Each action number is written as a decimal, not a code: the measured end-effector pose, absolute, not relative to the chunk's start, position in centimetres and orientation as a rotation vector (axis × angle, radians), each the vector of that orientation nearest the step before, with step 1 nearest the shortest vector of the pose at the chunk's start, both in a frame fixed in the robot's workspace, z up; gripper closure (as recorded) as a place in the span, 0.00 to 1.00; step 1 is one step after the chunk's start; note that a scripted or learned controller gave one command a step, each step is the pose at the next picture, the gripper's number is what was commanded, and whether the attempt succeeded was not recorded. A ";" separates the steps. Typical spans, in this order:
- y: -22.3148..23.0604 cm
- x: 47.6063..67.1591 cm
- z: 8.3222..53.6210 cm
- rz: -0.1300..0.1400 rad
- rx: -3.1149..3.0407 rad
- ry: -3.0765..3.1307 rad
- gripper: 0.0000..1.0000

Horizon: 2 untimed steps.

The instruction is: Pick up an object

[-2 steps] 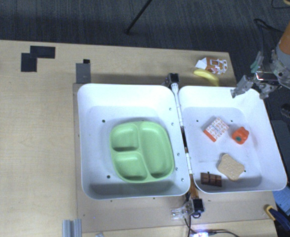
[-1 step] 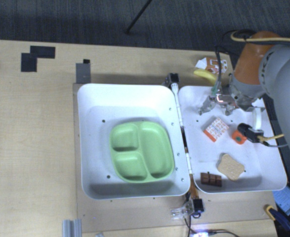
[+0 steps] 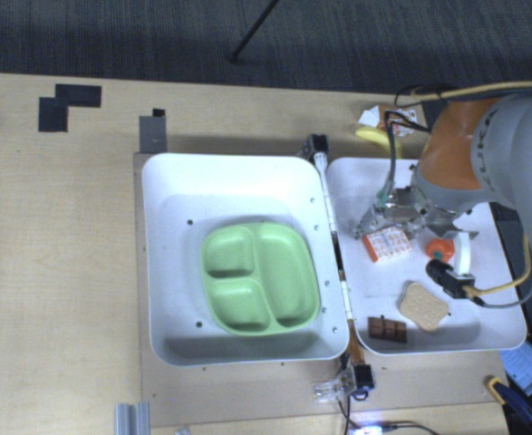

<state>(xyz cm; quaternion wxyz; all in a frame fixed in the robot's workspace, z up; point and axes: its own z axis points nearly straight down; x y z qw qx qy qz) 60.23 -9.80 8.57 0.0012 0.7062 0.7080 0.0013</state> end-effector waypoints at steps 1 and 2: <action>-9.8 60.5 9.8 0.011 2.212 2.221 1.00; -9.8 60.5 9.8 0.011 2.212 2.221 0.00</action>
